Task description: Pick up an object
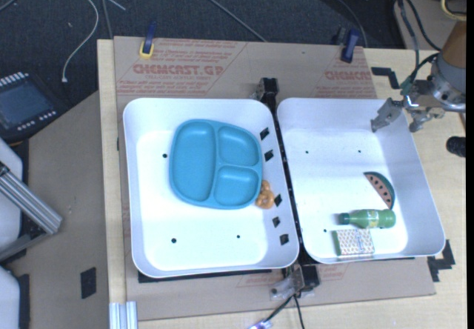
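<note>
In the camera view, the gripper (pixel 404 117) is seen at the far right rim of the right bin (pixel 326 127), its two fingers spread apart with nothing between them, a pose judged suited to a descent that has not yet begun. The candidate objects are gathered well below the jaws, toward the bin's near edge: a watermelon slice (pixel 379 188) lies nearest them, a green bottle (pixel 368 218) is laid on its side just beyond it, and a patterned sponge (pixel 354 243) is set just beside the bottle. Far to the left of the jaws, a blue divided plate (pixel 215 164) is placed in the left bin (pixel 148 135), with a small orange scrap (pixel 265 195) touching its edge.
</note>
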